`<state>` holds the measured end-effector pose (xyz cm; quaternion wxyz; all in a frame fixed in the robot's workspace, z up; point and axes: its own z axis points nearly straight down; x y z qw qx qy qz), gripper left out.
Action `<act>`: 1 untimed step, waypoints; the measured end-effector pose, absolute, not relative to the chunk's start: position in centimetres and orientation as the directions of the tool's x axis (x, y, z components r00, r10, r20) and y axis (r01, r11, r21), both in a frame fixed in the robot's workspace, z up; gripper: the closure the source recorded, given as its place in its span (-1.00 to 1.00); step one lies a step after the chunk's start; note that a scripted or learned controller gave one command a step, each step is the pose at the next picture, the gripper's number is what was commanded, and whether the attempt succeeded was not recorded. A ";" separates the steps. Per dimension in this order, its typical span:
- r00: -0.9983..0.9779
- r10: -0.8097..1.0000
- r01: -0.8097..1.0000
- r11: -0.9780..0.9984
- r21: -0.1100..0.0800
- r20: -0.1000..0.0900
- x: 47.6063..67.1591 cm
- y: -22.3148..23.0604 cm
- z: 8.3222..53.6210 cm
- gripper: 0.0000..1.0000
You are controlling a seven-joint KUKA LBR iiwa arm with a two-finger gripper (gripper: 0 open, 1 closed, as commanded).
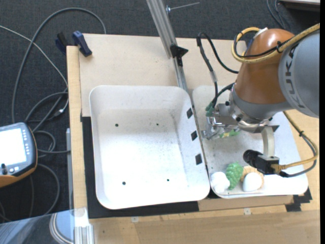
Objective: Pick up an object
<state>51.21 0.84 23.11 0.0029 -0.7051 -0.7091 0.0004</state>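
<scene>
Two white bins sit side by side on the desk [127, 55], and the dividing seam between them serves as the landmark. Far left of that seam, off the desk, a handheld pendant [15, 149] with a pale screen lies on the dark floor among grey cables. At the desk's back left corner is a blue clamp [81, 43]. The left bin [137, 98] lies just left of the seam, its floor speckled and marked with four small dark dots. A metal pole [162, 24] slants down from the back and meets the seam near the bins' rear edge. Just right of the seam, in the right bin [284, 184], the pincer [216, 128] hangs low over the bin floor with something green and yellow [229, 132] close against it; whether the pincer is clenched, released or grasping cannot be made out. Toward the front of the right bin, a white ball [220, 181] lies nearest the seam, touching a green leafy toy [234, 173], and beside that sits a white and tan piece [252, 181]. Above them looms the arm [269, 70], orange-banded, reaching in from the right.
</scene>
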 end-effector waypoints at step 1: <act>-0.006 1.000 1.000 0.006 -0.004 0.003 50.4 5.6 22.3 1.00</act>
